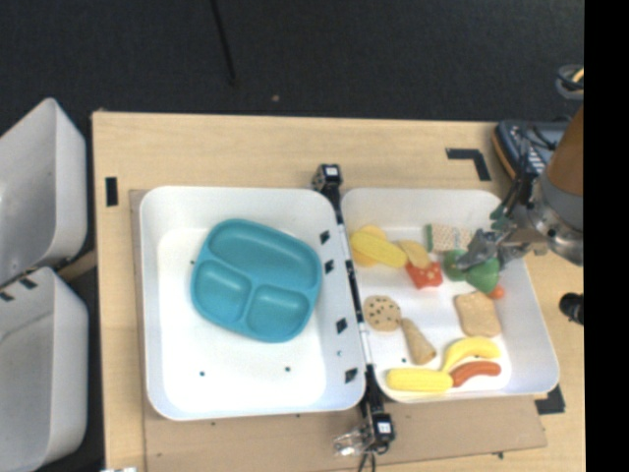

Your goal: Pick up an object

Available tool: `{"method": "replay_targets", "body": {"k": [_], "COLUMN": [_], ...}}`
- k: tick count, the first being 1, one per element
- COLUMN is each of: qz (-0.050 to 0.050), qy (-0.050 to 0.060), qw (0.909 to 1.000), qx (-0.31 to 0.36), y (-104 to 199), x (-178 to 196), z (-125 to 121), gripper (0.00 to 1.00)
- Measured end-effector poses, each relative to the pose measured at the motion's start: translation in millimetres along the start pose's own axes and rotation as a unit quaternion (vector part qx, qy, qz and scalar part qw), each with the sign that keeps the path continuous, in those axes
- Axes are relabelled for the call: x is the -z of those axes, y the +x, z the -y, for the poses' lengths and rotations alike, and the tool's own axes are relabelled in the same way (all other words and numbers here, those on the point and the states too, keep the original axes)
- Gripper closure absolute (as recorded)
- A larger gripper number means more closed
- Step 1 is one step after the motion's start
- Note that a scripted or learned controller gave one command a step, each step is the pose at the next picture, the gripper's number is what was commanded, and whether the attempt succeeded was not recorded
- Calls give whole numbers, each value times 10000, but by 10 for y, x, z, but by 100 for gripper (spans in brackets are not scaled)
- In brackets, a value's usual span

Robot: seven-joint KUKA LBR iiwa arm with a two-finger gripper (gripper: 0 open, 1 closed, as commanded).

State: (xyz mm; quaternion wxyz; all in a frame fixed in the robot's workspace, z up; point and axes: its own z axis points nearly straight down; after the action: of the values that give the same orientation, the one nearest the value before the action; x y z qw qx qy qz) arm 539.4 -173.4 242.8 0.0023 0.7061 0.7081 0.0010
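The pick looks barely begun: the grey tool [484, 254] hovers low over the green plastic toy vegetable [476, 272] in the right white bin [536, 357] (its grip I cannot tell), nothing visibly lifted.

Two bins [157, 362], one blue plate [257, 280]

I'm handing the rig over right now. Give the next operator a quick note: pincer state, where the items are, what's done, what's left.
Pincer: low in the right bin, at the green toy; grip can't be confirmed.
Right bin also holds corn, red piece, cookie, toast, cone, banana, sausage.
Left bin: blue divided plate.
Done: arm has reached the toys. Left: secure and lift one.
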Motion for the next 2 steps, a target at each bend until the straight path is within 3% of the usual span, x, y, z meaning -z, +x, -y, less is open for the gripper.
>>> {"method": "replay_targets", "body": {"k": [2], "qz": [-8], "qy": [13], "qw": [10000], "qx": [18], "y": [917], "x": [-156], "z": [-522], "gripper": [100]}}
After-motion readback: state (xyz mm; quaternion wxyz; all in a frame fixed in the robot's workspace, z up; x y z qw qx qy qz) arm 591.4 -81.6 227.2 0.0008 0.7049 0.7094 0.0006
